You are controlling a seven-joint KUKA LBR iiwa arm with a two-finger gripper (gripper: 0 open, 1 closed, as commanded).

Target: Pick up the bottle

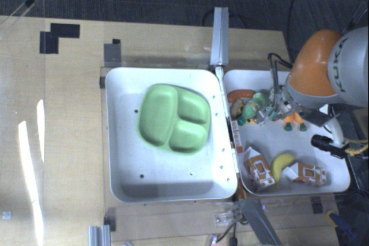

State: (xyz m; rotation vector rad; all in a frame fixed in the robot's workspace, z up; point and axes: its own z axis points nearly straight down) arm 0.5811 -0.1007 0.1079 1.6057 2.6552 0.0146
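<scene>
A small green bottle [250, 108] lies in the back left part of the right bin [340, 181], tilted, with a yellow bit at its lower end. My gripper [268, 112] hangs low just to the right of the bottle, touching or nearly touching it. The grey wrist and the orange band [314, 71] cover the bin's back right part. Whether the bottle sits inside the gripper cannot be told from this angle.
A red-orange item [238, 95] lies behind the bottle by the divider. An orange toy [293, 120], a banana [281, 163] and two brown-and-white packets [258, 169] [309, 173] fill the bin's front. The left bin [124, 181] holds a green divided plate [174, 118].
</scene>
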